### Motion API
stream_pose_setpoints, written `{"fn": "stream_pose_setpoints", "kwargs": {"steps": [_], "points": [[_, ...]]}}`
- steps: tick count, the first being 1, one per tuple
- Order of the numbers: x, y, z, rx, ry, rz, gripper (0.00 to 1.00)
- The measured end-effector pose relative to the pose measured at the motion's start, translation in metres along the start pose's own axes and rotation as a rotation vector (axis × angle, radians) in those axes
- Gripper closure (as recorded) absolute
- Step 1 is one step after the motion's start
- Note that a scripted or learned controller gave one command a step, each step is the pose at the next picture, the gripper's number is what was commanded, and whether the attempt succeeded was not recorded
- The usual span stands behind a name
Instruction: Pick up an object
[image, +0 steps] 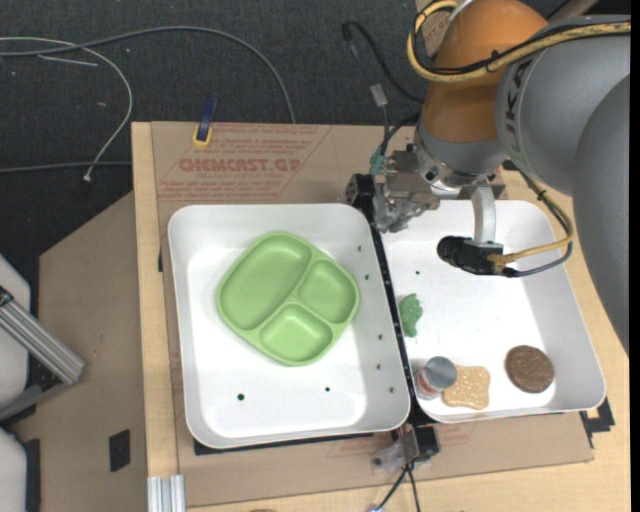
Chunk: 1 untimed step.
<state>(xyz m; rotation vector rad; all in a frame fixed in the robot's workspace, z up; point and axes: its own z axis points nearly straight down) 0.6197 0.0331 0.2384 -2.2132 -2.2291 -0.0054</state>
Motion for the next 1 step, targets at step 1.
{"fn": "stream_pose_setpoints", "kwargs": {"steps": [1], "points": [[0.0591, -0.0031, 0.0021, 0.001, 0.0, 0.0, 1.0]]}}
